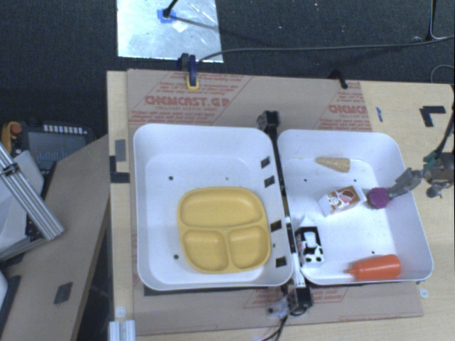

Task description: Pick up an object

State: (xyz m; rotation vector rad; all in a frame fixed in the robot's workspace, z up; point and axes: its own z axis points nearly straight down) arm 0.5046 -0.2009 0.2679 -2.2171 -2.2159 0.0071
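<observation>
The pincer [404,183] at the right bin's [409,226] edge is blurred; I cannot tell its state. A purple object [377,197] sits at its tip, beside a small carton [340,200].

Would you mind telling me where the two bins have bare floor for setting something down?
Left bin: bare strip behind the yellow tray. Right bin: open middle between milk carton and orange bottle. Crowded around the purple object and carton.
</observation>
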